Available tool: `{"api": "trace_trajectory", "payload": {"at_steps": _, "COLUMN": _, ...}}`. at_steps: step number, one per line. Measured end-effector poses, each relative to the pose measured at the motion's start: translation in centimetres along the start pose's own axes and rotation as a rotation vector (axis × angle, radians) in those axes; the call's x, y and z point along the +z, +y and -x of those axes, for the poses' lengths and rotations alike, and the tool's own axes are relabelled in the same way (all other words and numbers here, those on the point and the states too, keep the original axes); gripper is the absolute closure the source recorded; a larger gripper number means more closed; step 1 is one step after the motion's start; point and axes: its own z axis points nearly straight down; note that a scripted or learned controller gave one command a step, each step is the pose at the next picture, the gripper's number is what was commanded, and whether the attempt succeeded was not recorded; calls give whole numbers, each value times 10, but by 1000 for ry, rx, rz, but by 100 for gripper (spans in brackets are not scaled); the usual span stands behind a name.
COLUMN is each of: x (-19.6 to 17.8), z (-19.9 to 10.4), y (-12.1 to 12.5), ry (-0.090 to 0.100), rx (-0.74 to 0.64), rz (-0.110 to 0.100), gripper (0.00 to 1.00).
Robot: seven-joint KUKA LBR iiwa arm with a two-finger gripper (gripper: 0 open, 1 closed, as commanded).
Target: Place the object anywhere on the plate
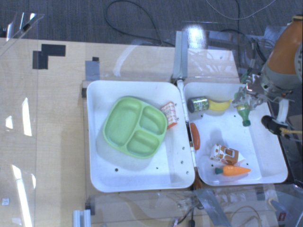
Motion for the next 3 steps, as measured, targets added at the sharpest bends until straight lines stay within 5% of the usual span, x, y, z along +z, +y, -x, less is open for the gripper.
{"api": "trace_trajectory", "payload": {"at_steps": 1, "x": -25, "z": -52, "y": -19, "ry": 2, "rx": -235, "rz": 1, "gripper": 100}}
{"api": "trace_trajectory", "payload": {"at_steps": 2, "x": -21, "z": -84, "y": -86, "ry": 3, "rx": -288, "rz": -1, "gripper": 100}}
{"api": "trace_trajectory", "payload": {"at_steps": 3, "x": -21, "z": -114, "y": -116, "ry": 3, "rx": -513, "rz": -1, "gripper": 100}}
